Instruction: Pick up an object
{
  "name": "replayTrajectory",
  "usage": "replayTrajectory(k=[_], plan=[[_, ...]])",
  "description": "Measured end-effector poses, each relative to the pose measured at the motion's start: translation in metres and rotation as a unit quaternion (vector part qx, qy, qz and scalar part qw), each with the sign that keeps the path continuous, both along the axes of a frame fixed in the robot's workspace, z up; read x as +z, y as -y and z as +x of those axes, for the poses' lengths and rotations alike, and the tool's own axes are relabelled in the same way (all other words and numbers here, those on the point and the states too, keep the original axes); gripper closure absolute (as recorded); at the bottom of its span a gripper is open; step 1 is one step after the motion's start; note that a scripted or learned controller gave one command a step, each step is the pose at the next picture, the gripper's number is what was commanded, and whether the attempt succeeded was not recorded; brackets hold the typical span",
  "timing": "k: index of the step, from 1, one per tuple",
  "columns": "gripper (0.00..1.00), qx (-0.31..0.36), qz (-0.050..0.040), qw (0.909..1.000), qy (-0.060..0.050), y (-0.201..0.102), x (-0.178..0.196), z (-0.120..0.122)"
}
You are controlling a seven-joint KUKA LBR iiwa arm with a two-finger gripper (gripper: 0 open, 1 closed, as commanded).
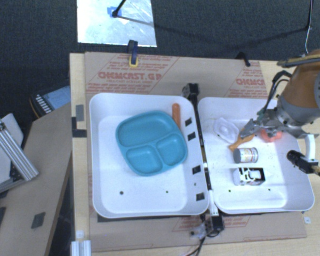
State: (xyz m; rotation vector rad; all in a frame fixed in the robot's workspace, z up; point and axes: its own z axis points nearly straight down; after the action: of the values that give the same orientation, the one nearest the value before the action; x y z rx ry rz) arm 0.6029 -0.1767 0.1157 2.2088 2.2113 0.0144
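A: While the arm [304, 89] hangs low over the right bin [288, 196], has it picked anything up?

B: Not that I can see. Nothing is up in the air. The claw [254, 128] is down by the things in that bin, but I cannot tell if it is spread apart or pressed together. It is too dark and small there.

A: What is closest to it?

B: A thin orange stick [239, 142] lies just under the tips. I cannot tell if they touch. Just below that is a small jar [246, 155] on its side, with a pale label and a dark lid. A round orange-red thing [270, 134] peeks out beside the claw, partly hidden.

A: Anything else in that bin?

B: A clear plastic piece [224, 127] to the left, and a little black and white thing [250, 175] near the front.

A: And the other bin?

B: The left bin [104, 196] holds a blue plate [151, 142] with three parts, and a little orange stick [176, 113] at its top edge.

A: So what is left?

B: I think almost all of it. It has to grab something and lift it.
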Motion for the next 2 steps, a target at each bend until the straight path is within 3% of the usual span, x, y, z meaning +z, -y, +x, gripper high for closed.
replayTrajectory(k=[1,2], plan=[[1.00,0.000,0.0014,1.0000,-0.005,-0.001,0.005,-0.003],[1.00,0.001,0.0015,1.0000,-0.006,0.000,0.049,0.002]])
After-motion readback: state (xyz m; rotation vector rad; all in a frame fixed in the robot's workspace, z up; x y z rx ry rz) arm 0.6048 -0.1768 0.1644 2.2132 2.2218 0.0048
